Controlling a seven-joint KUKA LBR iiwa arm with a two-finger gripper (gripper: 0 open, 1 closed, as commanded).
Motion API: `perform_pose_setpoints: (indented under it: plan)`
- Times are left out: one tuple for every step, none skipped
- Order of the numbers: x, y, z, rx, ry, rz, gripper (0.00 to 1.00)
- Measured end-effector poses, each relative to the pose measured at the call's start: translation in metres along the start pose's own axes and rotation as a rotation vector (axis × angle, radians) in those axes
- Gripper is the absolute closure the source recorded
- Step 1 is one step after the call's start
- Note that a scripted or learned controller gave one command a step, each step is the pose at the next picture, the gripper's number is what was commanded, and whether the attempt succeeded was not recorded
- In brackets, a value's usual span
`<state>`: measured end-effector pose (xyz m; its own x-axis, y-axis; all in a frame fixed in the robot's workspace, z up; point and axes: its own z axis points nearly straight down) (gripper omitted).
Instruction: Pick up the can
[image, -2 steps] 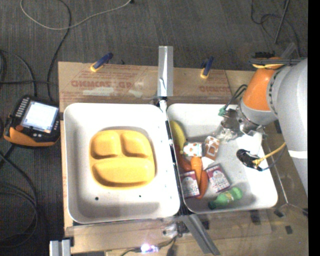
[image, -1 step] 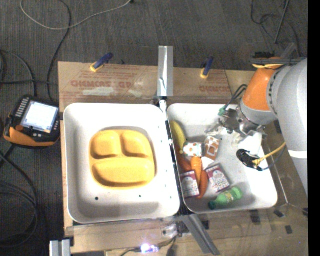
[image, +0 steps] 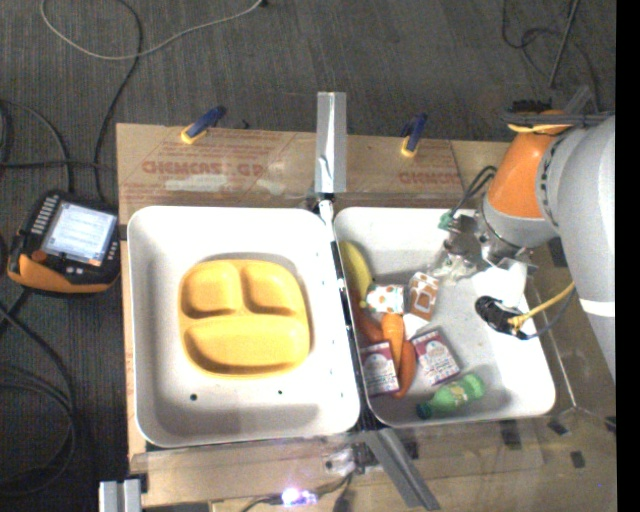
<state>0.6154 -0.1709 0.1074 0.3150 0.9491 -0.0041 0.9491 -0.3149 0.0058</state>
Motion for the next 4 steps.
perform_pose_setpoints:
  plan:
    - [0.0, 0.0, 0.0, 0.0, 0.0, 0.0, 0.0]
    - [-0.013, -0.01, 0.017, -0.004, 0.008, 0.282, 0.0]
    - [-0.014, -0.011, 0.009, -0.001, 0.003, 0.28, 1.0]
    - [0.002, -0.017, -0.141, 0.008, -0.004, 0.765, 1.0]
